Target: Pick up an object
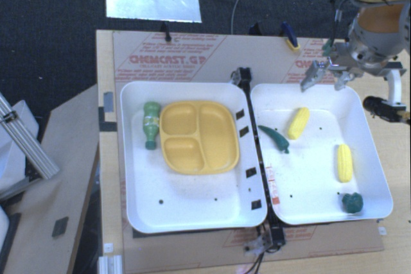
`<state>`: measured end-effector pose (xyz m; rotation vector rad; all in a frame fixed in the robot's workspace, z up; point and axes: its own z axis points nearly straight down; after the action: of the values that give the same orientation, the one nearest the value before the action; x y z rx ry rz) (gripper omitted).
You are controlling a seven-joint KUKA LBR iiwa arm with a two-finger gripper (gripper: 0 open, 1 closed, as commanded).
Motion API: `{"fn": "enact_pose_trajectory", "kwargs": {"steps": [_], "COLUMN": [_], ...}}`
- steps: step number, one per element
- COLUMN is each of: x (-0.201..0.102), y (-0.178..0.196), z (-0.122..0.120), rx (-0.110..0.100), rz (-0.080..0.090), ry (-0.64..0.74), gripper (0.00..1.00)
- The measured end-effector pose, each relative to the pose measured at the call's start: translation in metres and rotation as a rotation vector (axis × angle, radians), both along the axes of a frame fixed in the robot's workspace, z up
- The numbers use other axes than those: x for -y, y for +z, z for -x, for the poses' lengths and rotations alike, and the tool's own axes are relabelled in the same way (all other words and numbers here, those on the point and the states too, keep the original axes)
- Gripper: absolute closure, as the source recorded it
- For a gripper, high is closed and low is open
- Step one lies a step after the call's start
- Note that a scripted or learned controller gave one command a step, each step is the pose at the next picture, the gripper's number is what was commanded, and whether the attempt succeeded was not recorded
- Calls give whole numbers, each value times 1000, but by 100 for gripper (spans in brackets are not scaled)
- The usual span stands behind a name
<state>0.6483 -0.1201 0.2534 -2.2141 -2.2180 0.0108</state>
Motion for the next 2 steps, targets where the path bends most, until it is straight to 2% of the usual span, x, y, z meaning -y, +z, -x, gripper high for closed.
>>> {"fn": "enact_pose_trajectory", "kwargs": {"steps": [1,2], "x": [0,0], "y": [8,-41], "z": [-2,-12], "rx": [12,10], "rz": [1,1], "ry": [2,4], "gripper": [0,0]}}
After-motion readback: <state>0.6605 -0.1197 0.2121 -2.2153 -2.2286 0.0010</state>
